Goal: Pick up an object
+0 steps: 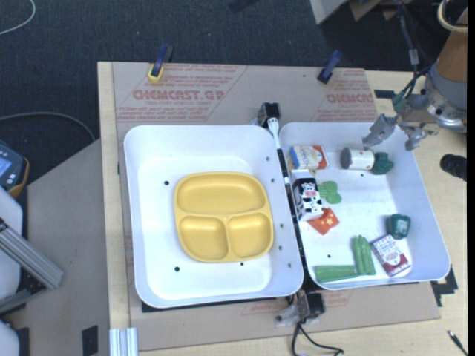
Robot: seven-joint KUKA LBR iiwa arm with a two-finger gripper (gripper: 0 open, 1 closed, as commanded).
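The arm (449, 73) enters at the right bin's far right corner. The left bin (148, 199) carries a yellow tray (223, 215) at its centre, well apart from the gripper. The right bin (427, 199) holds the small items.

The gripper (397, 130) hangs over the far edge of the right bin, fingers spread, nothing between them. Released.

Nearest candidate: a white roll (358, 159) lying on its side near the far edge, touching a dark green piece (382, 163). It sits just beside and below the near finger, not between the fingers.

Other items: green beans (349, 262) at the near edge, red packet (391, 255) by the near right corner, carton (307, 157) and cow-print piece (308, 196) along the left wall, red piece (323, 221), small green block (399, 225).

Risks, judged:
- The roll may spin away if one finger lands first.
- The green piece touching it may be dragged or caught too.
- Height over the bin is hard to read at this slant; a close may miss.
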